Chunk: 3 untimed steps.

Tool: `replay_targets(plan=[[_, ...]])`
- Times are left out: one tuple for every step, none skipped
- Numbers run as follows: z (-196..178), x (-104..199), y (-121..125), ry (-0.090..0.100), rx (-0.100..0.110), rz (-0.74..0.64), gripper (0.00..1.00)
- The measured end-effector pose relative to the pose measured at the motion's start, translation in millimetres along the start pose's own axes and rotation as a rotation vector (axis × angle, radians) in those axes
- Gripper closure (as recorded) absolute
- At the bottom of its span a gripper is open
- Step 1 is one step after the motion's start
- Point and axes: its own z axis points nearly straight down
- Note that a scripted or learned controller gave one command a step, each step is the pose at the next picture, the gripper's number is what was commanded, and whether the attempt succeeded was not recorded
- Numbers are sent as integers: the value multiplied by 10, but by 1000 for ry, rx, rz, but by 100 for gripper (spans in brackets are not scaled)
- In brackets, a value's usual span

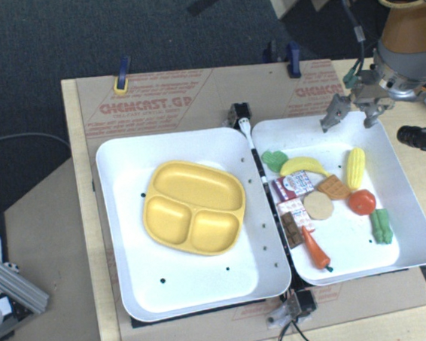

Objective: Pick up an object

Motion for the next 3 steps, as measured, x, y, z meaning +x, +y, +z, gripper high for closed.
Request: replay_targets(plan=[[-97, 4, 28, -3, -15, -3, 0], [462, -69, 94, -2, -11, -3, 0], [902, -35, 53, -2, -10, -3, 0]])
